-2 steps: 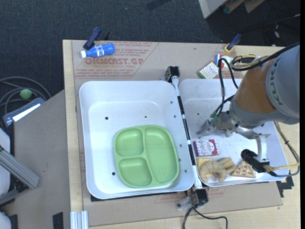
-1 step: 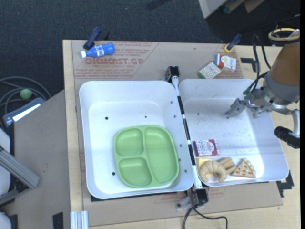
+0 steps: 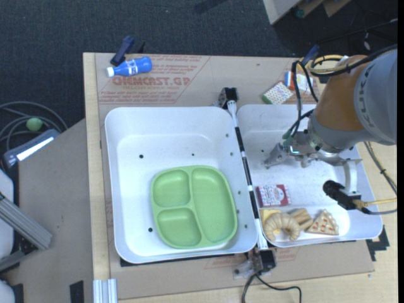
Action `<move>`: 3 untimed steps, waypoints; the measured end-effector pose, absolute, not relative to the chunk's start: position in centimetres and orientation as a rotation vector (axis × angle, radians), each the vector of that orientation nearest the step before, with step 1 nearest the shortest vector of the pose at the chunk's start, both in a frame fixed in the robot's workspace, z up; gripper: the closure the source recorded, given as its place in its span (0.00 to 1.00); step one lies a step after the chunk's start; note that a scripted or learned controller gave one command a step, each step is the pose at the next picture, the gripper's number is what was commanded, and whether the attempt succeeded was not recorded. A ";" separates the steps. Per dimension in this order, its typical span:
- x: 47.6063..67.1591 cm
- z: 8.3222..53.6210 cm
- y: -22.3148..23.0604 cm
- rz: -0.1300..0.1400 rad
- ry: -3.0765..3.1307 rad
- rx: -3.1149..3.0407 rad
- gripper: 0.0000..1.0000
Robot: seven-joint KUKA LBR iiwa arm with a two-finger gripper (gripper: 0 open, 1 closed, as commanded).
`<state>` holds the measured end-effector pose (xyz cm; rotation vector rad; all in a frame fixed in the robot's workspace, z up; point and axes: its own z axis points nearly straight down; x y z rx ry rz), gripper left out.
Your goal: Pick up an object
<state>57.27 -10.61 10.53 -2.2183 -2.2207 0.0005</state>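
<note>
My gripper [image 3: 288, 156] hangs over the upper middle of the right bin [image 3: 265, 120], under the grey and orange arm. Nothing shows between it and the bin floor there. Below it, toward the bin's front, lie a red and white packet [image 3: 273, 195], a toy croissant [image 3: 282, 225], a small brown bread piece [image 3: 302, 217] and a pizza slice [image 3: 324, 223]. The packet is the nearest of these, a short way in front of the gripper and slightly left. None of these things touches the gripper.
A green divided plate [image 3: 192, 206] lies in the left bin [image 3: 126, 137]. On the bench behind the bins are a blue and white bottle [image 3: 129, 66] and a small patterned card [image 3: 278, 94]. The ridge between the bins [image 3: 242, 156] runs just left of the gripper.
</note>
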 end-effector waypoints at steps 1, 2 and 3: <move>53.8 8.4 -10.7 0.002 -2.219 -2.220 0.00; 56.3 17.2 -21.0 0.000 -2.224 -2.224 0.00; 51.8 9.1 -15.7 0.001 -2.220 -2.219 0.00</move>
